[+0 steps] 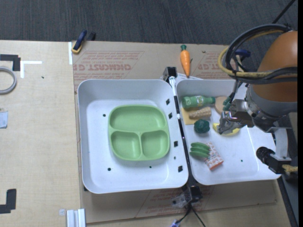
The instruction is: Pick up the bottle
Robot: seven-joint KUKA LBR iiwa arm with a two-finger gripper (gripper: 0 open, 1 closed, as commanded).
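The bottle (196,101) is green with a pale label and lies on its side near the far left of the right bin (246,167), its neck pointing right. My gripper (227,123) hangs low over the middle of that bin, right of the bottle and a little nearer the front, above a yellow banana (229,131). The gripper and the bottle are apart. The grey wrist and the orange band (284,56) hide the bin's right side.
Just in front of the bottle lie a tan block (198,113) and a dark green lump (202,126). Nearer the front are a green vegetable (199,149) and a red-and-white packet (214,159). The left bin (94,141) holds a green divided plate (139,132). A carrot (185,60) lies behind the bins.
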